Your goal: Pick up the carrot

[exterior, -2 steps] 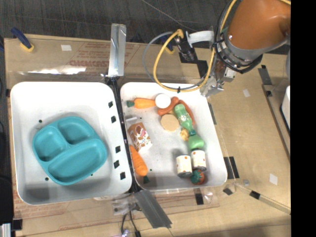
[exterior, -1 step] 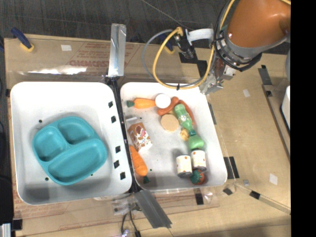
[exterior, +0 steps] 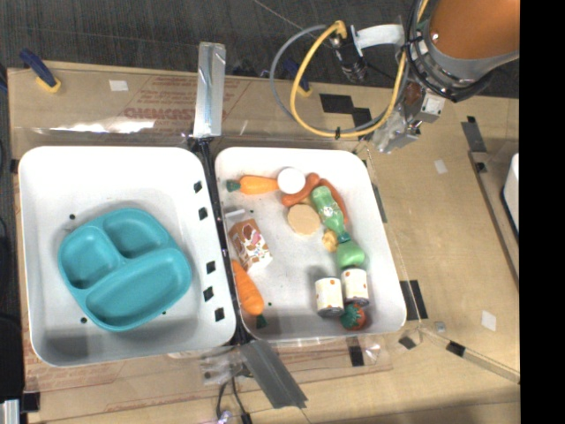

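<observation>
orange band and grey arm (exterior: 459, 25) hang beyond the right bin (exterior: 380, 237); the gripper (exterior: 402, 131) i can't tell open or shut. it might grab the wrong carrot: one (exterior: 257, 185) lies at the top, another (exterior: 247, 288) against the left wall. the left bin (exterior: 35, 184) holds a teal divided plate (exterior: 124, 268).

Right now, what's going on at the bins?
Nothing is being handled yet. The end effector sits above the bench, just past the far right corner of the right bin. A carrot lies at that bin's far left, another carrot along its left wall. The left bin holds a teal divided plate.
</observation>
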### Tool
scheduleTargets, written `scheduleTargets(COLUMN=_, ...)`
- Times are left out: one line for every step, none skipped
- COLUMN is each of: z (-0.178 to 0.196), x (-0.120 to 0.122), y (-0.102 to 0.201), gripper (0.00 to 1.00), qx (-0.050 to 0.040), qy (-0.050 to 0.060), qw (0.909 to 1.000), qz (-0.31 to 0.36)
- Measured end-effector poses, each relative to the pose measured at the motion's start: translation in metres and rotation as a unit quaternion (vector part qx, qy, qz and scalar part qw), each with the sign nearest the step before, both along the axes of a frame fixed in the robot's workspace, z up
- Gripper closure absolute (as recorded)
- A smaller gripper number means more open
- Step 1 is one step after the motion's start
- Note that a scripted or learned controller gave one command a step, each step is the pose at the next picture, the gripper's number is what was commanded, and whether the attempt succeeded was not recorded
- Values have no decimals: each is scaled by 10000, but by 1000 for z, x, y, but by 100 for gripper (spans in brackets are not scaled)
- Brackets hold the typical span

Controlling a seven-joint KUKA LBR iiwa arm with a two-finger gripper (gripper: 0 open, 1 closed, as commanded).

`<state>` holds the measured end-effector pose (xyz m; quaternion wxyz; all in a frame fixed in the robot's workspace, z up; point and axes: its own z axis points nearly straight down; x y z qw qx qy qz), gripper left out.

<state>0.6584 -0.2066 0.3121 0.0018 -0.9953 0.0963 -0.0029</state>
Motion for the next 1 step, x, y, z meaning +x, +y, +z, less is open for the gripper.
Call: scheduleTargets(z=13, x=-133, y=-7, gripper=100, qx=-4, qy=22, qw=10000, qz=-55)
